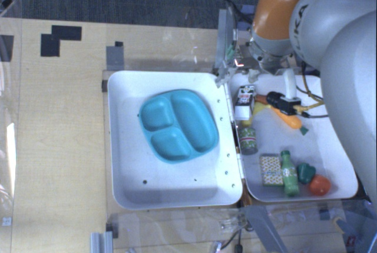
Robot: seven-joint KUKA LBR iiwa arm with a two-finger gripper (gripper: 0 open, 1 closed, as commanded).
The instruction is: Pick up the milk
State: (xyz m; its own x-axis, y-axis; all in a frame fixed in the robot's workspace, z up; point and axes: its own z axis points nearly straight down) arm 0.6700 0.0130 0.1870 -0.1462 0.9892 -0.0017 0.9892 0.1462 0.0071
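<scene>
Two shallow white bins sit side by side on the pale wooden tabletop point(65, 146). The left bin point(126, 187) carries a blue divided plate point(178, 125) near its middle. The right bin point(339, 178) carries the clutter: the milk point(245, 103), a small carton with a dark printed top, lies at the upper left of that bin, just beside the wall shared with the left bin. Just below it stands a small dark jar point(248, 140). Lower right lie a patterned box point(270, 169), a green bottle point(288, 173), a teal piece point(306, 172) and a red-orange fruit point(320, 185). An orange carrot-like thing point(287, 118) lies right of the milk. The gripper point(238, 69) hangs at the upper edge of the right bin, just above the milk; whether the fingers are apart or together cannot be told.
</scene>
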